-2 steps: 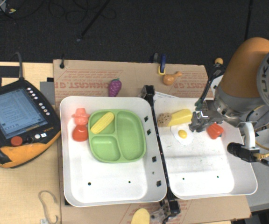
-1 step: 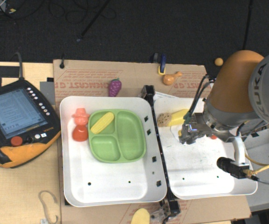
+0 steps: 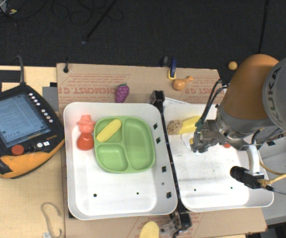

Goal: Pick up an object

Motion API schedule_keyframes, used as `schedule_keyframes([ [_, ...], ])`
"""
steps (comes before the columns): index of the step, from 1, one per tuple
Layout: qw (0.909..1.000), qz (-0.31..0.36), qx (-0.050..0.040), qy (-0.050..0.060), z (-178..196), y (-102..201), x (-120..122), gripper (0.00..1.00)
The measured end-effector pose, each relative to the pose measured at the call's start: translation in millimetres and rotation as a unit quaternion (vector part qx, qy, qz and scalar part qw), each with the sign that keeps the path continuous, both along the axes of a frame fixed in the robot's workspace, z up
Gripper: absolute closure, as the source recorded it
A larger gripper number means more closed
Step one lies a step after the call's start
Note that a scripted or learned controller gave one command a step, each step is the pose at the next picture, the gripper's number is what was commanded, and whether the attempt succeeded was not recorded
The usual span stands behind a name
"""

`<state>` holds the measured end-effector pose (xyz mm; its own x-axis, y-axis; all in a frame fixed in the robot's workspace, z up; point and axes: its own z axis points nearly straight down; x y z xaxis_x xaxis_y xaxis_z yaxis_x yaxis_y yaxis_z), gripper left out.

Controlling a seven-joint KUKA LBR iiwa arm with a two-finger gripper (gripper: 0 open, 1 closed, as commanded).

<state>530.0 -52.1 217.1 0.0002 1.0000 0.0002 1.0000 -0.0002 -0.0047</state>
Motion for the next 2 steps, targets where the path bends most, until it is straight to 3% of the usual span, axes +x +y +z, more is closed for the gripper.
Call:
schedule_keyframes([
  [2,1.0000,-0.001,0.0001,-0.001,16.0,-4.3,9.4,1.00],
])
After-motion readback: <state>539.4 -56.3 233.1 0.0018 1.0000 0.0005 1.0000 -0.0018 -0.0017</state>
